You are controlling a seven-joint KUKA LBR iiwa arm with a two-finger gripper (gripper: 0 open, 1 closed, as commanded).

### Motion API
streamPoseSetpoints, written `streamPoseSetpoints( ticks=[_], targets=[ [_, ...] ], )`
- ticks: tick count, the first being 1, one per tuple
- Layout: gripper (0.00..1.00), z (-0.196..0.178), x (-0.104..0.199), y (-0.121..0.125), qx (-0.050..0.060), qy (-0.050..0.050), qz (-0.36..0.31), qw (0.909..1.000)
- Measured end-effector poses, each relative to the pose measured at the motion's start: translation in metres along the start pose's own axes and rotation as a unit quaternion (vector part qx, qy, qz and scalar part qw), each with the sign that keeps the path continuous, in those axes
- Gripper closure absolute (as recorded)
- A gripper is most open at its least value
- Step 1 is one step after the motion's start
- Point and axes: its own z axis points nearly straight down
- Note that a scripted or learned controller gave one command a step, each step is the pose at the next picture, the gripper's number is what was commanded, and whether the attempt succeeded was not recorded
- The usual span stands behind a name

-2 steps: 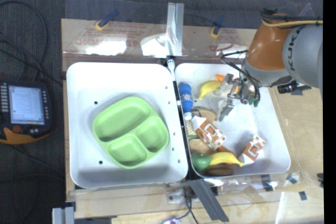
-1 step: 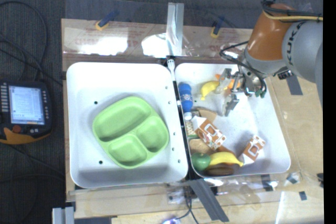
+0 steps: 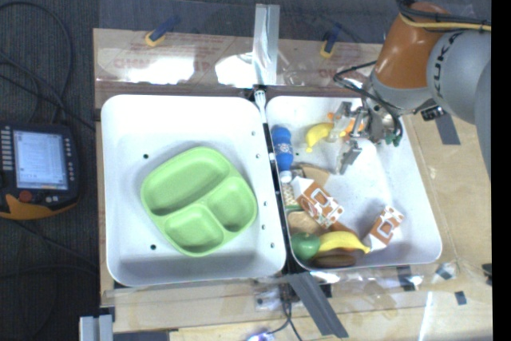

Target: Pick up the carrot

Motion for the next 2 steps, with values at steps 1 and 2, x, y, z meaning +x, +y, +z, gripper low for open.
streamPoseSetpoints(
  ticks=[1, 2],
  targets=[
    [0.0, 0.0, -0.001, -0.007, -0.001, -0.002, -0.048, 0.9989],
    [1.0, -0.015, -0.008, -0.006, 0.002, -0.021, -0.047, 0.9987]
  ],
)
